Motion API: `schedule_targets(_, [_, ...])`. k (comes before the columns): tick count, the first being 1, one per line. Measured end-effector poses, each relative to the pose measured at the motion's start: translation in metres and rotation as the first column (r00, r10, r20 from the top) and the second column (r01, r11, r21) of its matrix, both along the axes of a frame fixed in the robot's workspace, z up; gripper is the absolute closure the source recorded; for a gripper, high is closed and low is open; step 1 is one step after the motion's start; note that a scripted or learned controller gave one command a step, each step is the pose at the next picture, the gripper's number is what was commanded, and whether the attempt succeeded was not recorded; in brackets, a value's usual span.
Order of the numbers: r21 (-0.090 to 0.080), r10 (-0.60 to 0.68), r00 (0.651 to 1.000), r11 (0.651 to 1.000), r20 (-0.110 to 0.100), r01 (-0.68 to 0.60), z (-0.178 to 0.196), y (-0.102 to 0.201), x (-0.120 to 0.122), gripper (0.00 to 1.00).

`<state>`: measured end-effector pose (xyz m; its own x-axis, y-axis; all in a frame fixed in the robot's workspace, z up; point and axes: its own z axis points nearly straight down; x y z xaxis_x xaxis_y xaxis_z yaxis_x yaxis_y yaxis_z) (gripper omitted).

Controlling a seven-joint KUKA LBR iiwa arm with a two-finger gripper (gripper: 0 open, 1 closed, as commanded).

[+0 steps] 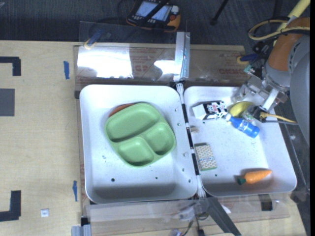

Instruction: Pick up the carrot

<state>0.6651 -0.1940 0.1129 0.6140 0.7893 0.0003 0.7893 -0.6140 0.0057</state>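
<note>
While I watch from the overhead camera, the scene reads as follows.
Carrot (257,176): lying flat near the front right corner of the right bin (275,154), green end pointing left.
Gripper (256,103): at the right bin's back right corner, well apart from the carrot; I cannot tell how its jaws stand.
Nearby items: yellow object (239,108) and blue object (245,127) just beside the gripper.
Left bin (93,146): green divided plate (140,133) at its middle.
</note>
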Motion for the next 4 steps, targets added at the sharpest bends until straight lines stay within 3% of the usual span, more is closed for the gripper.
schedule_targets(1, [0.000,-0.472,0.882,0.882,-0.009,0.472,-0.027,0.000,-0.010,0.00])
schedule_targets(2, [0.002,-0.467,0.884,0.884,-0.010,0.467,-0.020,0.003,-0.008,1.00])
schedule_targets(3, [0.002,-0.622,0.783,0.783,-0.007,0.622,0.055,-0.012,-0.009,1.00])
schedule_targets(4, [-0.001,-0.618,0.786,0.786,-0.011,0.618,0.063,-0.011,-0.009,1.00])
